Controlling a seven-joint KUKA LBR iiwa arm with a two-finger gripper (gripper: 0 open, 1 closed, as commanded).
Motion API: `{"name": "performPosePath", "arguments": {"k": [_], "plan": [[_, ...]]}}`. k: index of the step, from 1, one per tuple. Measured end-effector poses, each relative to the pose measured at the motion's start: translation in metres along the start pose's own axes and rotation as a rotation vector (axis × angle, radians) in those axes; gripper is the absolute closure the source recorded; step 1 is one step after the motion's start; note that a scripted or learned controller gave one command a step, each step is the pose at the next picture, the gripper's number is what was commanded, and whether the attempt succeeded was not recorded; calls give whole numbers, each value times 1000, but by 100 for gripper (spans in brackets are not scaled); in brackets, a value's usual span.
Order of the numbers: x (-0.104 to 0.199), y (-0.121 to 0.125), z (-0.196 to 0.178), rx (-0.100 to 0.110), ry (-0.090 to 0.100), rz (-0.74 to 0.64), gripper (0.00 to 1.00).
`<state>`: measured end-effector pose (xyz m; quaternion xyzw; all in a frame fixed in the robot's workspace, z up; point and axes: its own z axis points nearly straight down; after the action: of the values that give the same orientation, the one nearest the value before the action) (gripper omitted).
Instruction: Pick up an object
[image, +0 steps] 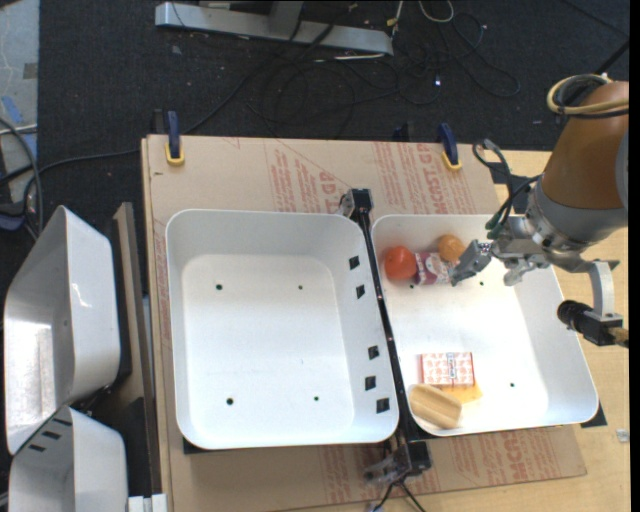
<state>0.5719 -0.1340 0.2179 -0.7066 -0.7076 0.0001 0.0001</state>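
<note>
The right bin (530, 330) holds a red-orange ball (400, 263), a small red and white item (433, 268) and an orange-yellow piece (451, 246) clustered near its far left corner. A pink and white patterned box (446, 368) and a tan bread-like piece (437, 405) lie at the near left corner. My gripper (470, 262) hangs over the far part of the right bin, just right of the red and white item, under the orange-banded wrist (588, 150).
The left bin (270, 320) sits beside the right one, with a black divider strip (380, 310) between them. Spare white bins (60, 310) stand off the bench at the left. Cables run across the dark floor behind.
</note>
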Motion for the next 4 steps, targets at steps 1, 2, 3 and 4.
{"name": "performPosePath", "arguments": {"k": [1, 2, 3, 4], "plan": [[34, 27, -52, -6, -1, -5, 0], [23, 43, 124, 8, 1, 3, 0], [29, 80, 124, 51, 0, 4, 0], [15, 33, 126, 4, 0, 5, 0]]}}
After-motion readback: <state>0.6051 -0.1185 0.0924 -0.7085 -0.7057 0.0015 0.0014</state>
